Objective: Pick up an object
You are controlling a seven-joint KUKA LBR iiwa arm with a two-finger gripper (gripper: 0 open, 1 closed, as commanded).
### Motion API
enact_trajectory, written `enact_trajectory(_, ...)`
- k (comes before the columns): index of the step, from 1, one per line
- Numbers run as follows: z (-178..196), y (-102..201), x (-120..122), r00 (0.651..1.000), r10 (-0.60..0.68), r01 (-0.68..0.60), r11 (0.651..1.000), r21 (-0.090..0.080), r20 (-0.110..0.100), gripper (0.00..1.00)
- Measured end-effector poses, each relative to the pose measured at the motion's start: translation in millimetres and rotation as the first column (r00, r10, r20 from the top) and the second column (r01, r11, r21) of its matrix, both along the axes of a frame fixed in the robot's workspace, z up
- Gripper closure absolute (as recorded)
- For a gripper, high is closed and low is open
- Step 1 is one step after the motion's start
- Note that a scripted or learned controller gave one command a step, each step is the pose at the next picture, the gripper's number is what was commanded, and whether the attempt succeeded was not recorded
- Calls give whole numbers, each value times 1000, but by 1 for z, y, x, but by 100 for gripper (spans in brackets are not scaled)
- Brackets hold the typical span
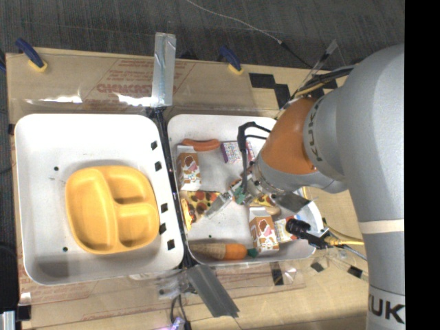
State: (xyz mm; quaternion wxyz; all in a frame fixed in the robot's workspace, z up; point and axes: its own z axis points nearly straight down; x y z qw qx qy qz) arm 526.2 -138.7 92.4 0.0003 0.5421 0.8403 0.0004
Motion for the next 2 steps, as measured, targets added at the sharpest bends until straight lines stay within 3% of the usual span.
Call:
enact_trajectory(1,11,0,2,1000,7,-7,1000,-3,4,100)
enact_trajectory(2,160,49,-48,999,40,-40,999,-1,7,100)
